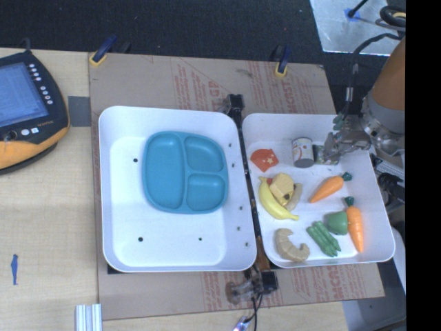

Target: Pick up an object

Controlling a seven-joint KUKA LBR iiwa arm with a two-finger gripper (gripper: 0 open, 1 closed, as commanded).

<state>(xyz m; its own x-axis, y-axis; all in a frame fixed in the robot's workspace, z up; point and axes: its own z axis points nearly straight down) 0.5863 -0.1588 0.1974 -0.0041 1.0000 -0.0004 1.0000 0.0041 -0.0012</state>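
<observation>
Jaws cannot be told open from shut: the gripper (333, 145) is a small grey tangle low over the right bin (365, 254), and nothing can be seen held in it. It sits at about 2 o'clock in that bin, just beside a small can (302, 152), which lies to its 9 o'clock. At the can's 9 o'clock is a red piece (264, 158). Toward 6 o'clock from the gripper, an orange carrot (325, 188) lies tilted, and a second carrot (355, 228) lies further down at the bin's 4 o'clock, next to a green pepper (336, 222) and a bean pod (322, 239). Near the bin's centre-left, a banana (275, 203) touches a tan bread-like piece (284, 187), and a beige curved piece (291, 245) rests at 7 o'clock. At 9 o'clock of all this, the left bin (120, 185) holds a blue divided plate (185, 171). A tablet-like pendant (27, 109) lies on the bench's far left.
</observation>
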